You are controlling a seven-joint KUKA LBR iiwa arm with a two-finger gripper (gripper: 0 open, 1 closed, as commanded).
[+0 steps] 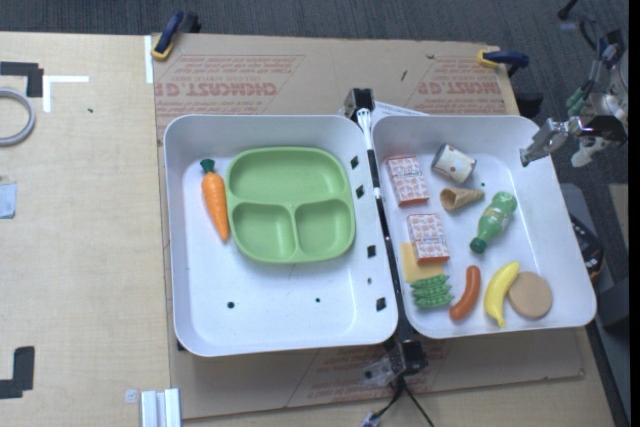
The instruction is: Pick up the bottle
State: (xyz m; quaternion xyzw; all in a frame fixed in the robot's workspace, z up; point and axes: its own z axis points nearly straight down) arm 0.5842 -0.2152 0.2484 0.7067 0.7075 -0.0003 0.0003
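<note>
So the claw [540, 147] sits at the far right edge of the right bin [560, 215], up near its top corner, and honestly I can't tell if it's open or closed from here. The green bottle [493, 220] lies tilted in that same bin, below the claw and a bit to its left, well apart from it. An ice cream cone [460, 198] is just beside the bottle's left, with a banana [499, 291] further down.
</note>
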